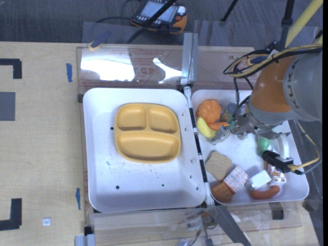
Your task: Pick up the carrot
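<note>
Gripper [225, 129] sits low in the right bin [294, 188], at the bin's far left part, with the grey arm [302, 86] and its orange band [271, 91] reaching in from the right. Whether it is clenched or released cannot be told, as the tip is blurred among the toys there. A thin orange piece that looks like the carrot [221, 123] lies right at the tip, touching or nearly touching it; I cannot tell if it is grasped.

Nearest the front edge of the right bin lie a red sausage [265, 192], a white block [260, 179] just behind it, a pink speckled block [237, 177] and a brown round piece [221, 190] at the front left corner. A slice of bread [219, 164] lies a little further back, beside the wall between the bins. A green piece [265, 143] lies under the arm, toward the right. Just beside the carrot are a yellow fruit [205, 128] against the left wall and, behind it, a round orange fruit [209, 109] at the far left corner.

The left bin [102, 178] bears a yellow divided plate [148, 132], set toward its far half. Beyond both bins stands a clear plastic sheet [128, 65], and further off on the dark floor lies a handheld controller [159, 13]
</note>
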You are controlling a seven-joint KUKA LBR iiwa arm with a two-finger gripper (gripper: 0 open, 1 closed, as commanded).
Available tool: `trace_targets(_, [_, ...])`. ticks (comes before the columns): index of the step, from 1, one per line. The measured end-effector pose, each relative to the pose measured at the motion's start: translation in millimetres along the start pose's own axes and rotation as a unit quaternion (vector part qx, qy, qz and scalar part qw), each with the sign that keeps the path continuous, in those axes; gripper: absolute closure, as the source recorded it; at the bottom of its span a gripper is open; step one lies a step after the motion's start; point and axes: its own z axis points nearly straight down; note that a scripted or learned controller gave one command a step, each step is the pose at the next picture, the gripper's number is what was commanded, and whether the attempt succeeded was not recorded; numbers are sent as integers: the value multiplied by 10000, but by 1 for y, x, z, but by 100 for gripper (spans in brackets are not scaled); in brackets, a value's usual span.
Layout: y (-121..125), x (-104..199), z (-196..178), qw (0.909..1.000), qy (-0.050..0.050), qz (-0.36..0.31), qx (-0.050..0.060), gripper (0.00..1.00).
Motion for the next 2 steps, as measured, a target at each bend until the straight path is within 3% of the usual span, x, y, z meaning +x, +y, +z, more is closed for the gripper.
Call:
trace_targets(1, [57, -41, 8, 9984, 181, -176, 512, 0])
trace_targets(2, [55, -38, 7, 9968, 81, -614, 499, 0])
